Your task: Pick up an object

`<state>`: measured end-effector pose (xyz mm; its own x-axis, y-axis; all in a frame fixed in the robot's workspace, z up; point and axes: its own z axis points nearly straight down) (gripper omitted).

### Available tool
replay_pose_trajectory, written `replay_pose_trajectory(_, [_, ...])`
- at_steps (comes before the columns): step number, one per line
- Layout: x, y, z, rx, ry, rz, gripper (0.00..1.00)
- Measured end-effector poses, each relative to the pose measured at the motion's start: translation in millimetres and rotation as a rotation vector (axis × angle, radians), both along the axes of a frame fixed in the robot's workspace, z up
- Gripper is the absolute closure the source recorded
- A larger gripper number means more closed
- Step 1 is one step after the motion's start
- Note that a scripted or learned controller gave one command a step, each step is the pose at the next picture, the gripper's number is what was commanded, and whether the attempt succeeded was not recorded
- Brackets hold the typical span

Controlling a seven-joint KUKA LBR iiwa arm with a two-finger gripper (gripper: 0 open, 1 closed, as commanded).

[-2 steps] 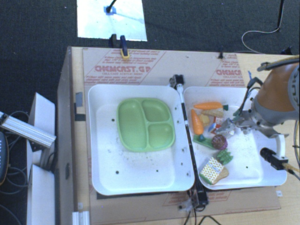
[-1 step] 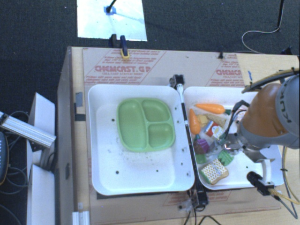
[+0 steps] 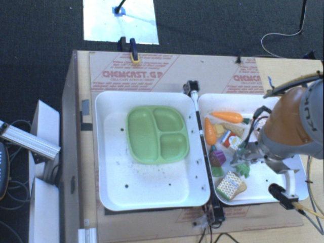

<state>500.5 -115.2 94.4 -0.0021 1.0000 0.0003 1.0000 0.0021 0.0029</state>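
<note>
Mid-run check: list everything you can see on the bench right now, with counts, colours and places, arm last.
left bin: 1, white, bench left
divided plate: 1, green, in left bin
right bin: 1, white, bench right
carrot: 1, orange, top of right bin
second carrot: 1, orange, by the right bin's left wall
purple toy: 1, purple, right bin left side
waffle-like toy: 1, tan, right bin front
green toy: 1, green, under the gripper
arm: 1, grey and orange, over right bin
gripper: 1, dark, low over the toys
</note>
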Motion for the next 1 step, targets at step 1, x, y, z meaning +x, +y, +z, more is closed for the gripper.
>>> replay_pose_trajectory(1, [-13.1,54.1,90.3,0.000,0.000,0.001,1.00])
